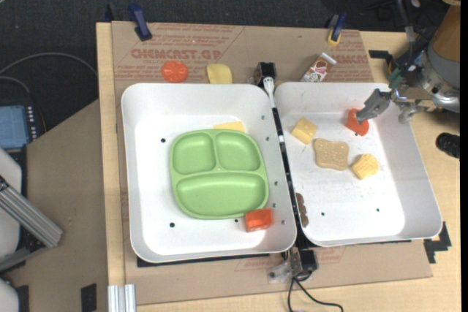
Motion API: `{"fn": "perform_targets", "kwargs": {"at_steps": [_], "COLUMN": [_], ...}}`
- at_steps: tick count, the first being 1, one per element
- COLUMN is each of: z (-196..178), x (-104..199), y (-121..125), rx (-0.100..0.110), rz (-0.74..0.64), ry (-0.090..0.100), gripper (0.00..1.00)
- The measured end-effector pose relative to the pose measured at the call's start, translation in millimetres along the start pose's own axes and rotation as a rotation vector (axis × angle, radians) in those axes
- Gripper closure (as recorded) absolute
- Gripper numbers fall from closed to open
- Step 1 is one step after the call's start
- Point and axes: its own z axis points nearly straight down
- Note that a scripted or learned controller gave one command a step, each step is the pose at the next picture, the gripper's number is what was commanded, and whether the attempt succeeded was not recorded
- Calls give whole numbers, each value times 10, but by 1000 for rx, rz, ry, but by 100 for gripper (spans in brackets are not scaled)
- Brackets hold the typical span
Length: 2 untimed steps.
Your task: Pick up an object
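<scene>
The green plate (218, 174) hides part of a yellow piece (230, 126); the arm (446, 47) is cropped at right.

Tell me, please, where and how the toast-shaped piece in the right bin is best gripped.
The toast slice lies flat on the right bin floor, apart from the yellow cube and the corn piece. Coming straight down from above, jaws closing across its narrower width, looks best: its side edges are free.
</scene>
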Motion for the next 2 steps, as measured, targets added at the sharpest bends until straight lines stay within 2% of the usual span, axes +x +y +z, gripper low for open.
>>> {"fn": "perform_targets", "kwargs": {"at_steps": [1,2], "z": [881,1559], "x": [-74,-399], "y": [527,630], "rx": [4,7], "rz": [-2,2], "ry": [0,1], "gripper": [0,0]}}
